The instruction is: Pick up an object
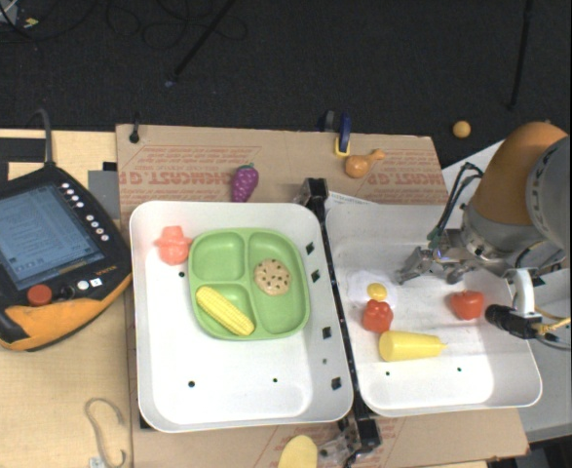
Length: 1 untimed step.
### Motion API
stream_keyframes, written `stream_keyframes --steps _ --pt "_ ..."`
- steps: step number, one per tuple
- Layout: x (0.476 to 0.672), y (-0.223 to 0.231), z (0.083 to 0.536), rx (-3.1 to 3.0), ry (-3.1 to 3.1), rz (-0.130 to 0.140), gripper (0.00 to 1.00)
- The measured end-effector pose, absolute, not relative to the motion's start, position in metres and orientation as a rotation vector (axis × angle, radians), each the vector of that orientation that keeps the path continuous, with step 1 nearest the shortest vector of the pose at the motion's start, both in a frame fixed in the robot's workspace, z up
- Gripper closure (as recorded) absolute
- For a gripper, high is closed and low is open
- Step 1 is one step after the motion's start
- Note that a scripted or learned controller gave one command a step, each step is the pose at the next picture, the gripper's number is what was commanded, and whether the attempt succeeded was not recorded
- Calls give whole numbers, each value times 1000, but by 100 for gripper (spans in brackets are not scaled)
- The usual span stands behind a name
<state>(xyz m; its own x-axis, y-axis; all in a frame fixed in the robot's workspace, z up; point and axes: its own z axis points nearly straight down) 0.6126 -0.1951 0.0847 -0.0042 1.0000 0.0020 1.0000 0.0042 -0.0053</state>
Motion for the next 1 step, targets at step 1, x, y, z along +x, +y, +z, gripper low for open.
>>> stream_keyframes --steps 1 --pt "614 -196 98 -2215 -2224 0 100"
